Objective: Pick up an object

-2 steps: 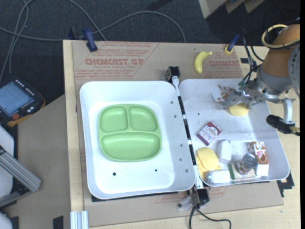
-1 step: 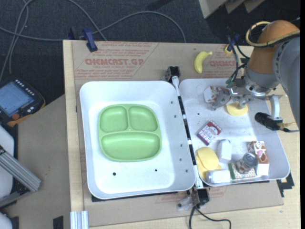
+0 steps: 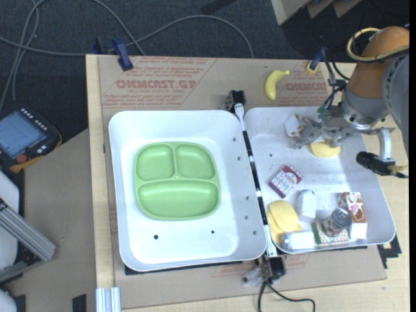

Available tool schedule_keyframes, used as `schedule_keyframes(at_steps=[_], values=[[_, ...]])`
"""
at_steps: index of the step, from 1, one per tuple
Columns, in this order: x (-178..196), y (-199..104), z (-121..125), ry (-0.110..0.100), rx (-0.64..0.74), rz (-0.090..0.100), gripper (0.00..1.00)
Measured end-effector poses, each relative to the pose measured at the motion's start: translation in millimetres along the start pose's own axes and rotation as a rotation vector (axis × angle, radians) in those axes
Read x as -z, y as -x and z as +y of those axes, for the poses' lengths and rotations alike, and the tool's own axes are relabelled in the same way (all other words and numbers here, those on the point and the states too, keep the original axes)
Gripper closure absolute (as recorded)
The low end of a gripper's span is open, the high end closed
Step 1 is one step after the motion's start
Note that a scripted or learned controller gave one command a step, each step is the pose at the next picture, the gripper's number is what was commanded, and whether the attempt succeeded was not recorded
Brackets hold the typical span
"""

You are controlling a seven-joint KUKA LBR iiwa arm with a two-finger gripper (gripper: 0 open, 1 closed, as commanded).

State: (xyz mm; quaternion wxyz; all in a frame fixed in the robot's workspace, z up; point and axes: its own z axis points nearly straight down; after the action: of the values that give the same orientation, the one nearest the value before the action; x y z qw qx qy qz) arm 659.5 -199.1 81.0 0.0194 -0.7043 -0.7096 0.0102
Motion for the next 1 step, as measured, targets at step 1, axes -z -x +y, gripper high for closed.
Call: schedule_keyframes(at_steps=[1], values=[[3.6,12.9,-26.6,0.042,-0.006,-0.011,0.0]])
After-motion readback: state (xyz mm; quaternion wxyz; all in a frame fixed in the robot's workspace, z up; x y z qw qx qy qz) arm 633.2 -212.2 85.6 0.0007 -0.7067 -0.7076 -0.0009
